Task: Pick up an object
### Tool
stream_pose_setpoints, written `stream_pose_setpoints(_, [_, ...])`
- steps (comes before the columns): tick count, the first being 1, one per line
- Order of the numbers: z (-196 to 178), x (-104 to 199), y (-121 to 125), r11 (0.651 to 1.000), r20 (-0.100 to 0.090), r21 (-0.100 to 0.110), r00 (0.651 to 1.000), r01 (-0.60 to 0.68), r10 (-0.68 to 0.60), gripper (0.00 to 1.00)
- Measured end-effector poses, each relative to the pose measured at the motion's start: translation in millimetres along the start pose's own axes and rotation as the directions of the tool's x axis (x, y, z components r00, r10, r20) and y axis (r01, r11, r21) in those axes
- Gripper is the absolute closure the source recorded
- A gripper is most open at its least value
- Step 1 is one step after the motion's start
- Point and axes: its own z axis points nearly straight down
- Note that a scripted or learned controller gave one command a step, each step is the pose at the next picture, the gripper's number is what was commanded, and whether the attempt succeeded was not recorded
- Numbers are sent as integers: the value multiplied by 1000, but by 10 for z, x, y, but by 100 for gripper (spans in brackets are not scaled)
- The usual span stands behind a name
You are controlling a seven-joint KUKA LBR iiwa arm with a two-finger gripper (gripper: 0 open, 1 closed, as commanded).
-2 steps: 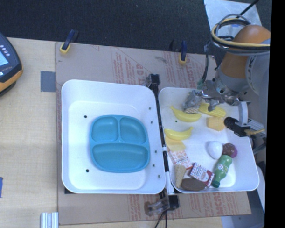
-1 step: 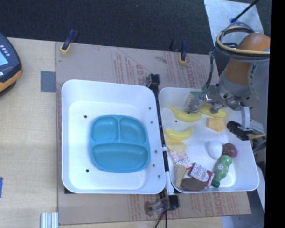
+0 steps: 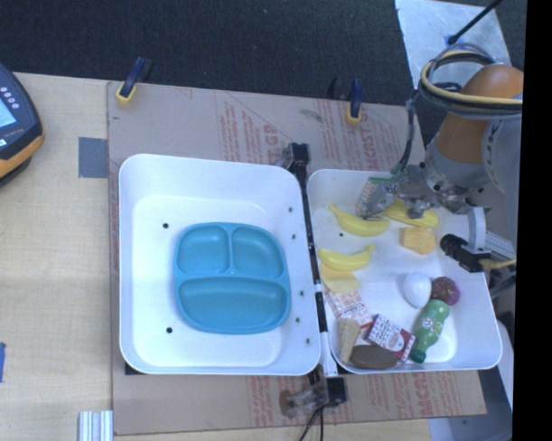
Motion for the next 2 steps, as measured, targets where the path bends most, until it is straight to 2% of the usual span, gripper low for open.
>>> stream_pose_setpoints(1, [-111,-57,-18,1000,10,7,1000,0,0,100])
stream_pose_setpoints(2, [-101,-104,-16,1000,7,9,1000,-6,6,100])
